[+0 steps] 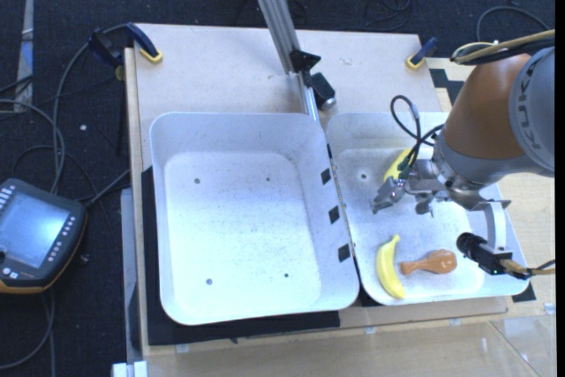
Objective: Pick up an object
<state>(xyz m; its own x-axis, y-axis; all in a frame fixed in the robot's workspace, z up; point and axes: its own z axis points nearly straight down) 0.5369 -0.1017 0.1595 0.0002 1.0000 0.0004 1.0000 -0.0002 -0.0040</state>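
Two shallow white bins sit side by side on the bench: the left bin (pixel 238 216) and the right bin (pixel 362 156). The right bin holds two objects, one yellow banana (pixel 389 267) and one brown drumstick-shaped item (pixel 431 262), both near its front edge and just beside each other. The banana's long axis runs roughly front to back, curving slightly, its narrow tip pointing away from the front rim. The drumstick's long axis runs left to right, thin end toward the banana. One gripper (pixel 386 199) hangs above the right bin, behind both objects; its fingers are too small and dark to judge their spacing, and nothing is visibly between them. The arm's wrist covers part of the bin's right side.
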